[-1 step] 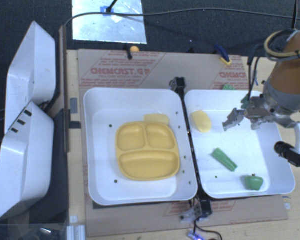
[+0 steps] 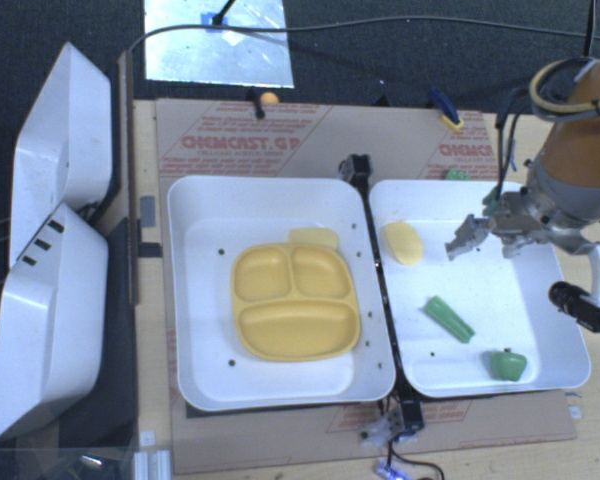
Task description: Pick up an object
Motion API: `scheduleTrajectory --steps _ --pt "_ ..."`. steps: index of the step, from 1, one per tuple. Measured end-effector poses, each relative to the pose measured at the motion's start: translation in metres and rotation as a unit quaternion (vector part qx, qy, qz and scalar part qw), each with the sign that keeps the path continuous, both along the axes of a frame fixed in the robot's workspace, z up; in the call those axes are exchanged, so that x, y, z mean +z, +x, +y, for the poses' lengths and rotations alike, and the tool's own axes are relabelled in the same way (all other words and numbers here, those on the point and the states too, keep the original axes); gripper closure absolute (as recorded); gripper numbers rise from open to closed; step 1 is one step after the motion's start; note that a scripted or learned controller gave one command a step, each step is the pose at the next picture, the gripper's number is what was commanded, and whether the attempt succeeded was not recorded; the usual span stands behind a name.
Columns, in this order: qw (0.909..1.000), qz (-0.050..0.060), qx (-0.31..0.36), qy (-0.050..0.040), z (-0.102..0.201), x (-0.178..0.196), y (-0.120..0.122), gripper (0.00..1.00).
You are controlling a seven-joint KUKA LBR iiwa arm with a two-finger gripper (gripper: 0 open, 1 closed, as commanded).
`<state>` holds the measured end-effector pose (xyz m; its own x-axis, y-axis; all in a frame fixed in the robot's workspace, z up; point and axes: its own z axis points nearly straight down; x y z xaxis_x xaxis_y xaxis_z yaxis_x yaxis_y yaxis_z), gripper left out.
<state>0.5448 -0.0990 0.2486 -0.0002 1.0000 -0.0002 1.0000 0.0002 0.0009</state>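
Bins noted, two, side by side. Nearest in the right bin, a green rounded piece lies by the front corner. Just behind it, a green stick-shaped item lies tilted on the floor. Farther back, a pale yellow oval object rests near the dividing wall. My gripper hangs above this bin's far half, fingers apart, clamped on nothing, right of the yellow oval and clear of it. The left bin holds a yellow divided plate, a pale yellow flat piece touching its far edge.
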Motion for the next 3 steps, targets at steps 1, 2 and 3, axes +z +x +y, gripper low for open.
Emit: scheduleTrajectory --steps 1,2,3 --pt "1.0000 0.001 0.000 0.0002 0.000 -0.042 -0.003 0.00" --pt "1.0000 0.002 0.000 0.0004 0.000 -0.097 -0.013 0.00" --pt "1.0000 0.002 0.000 0.0002 -0.005 -0.141 -0.011 0.00"
